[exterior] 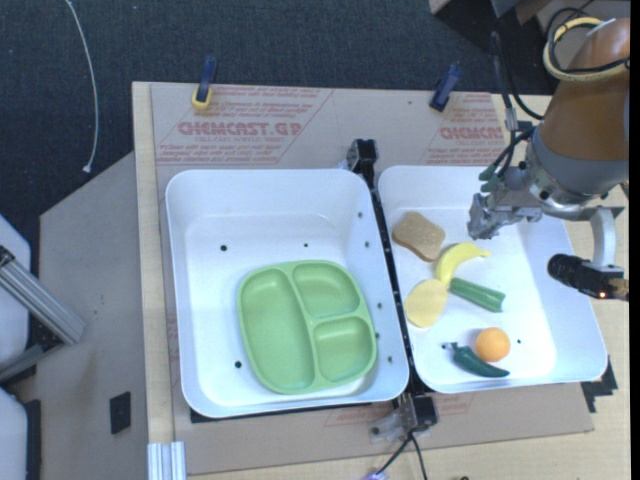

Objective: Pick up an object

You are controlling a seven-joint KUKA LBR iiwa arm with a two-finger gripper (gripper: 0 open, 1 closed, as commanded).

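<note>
Left bin (200, 208): green tray (305, 324) | right bin (560, 358): toy food | jaws (487, 220): state unclear

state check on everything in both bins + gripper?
gripper: above right bin, holding nothing visible
bread slice: lying flat, right bin
banana: lying loose, right bin
green vegetable: on its side
yellow chip: flat
orange: resting, touching green pepper
green divided plate: flat, left bin

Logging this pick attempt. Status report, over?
Gripper low over right bin, nothing seen held. Banana nearest, just below it. Bread and green pepper close by; crowded.
</note>
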